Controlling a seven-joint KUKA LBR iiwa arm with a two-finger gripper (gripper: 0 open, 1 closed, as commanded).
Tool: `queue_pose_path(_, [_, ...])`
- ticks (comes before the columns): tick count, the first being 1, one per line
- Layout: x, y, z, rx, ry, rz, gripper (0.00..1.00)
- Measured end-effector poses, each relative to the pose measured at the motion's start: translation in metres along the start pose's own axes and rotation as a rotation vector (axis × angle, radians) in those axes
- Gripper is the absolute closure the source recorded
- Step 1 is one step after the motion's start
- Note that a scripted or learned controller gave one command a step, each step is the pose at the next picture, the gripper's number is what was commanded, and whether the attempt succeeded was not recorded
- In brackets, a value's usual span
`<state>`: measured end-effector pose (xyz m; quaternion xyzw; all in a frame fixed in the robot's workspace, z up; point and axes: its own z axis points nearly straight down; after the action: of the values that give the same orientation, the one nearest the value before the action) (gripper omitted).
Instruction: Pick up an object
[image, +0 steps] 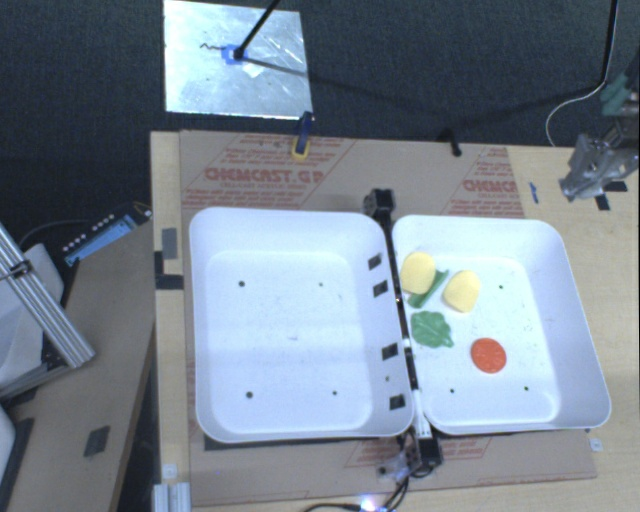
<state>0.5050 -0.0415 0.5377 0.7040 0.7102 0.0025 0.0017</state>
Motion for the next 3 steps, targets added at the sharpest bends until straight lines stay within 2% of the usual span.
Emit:
queue_pose_path(1, [0.089, 0.004, 0.197, 0.020, 0.000, -0.002, 1.00])
queue_pose_path(2, [0.192, -0.019, 0.144, 0.001, 0.003, -0.006, 1.00])
queue_pose_path(3, [0.261, -0.017, 0.094, -0.001, 0.004, -0.003, 1.00])
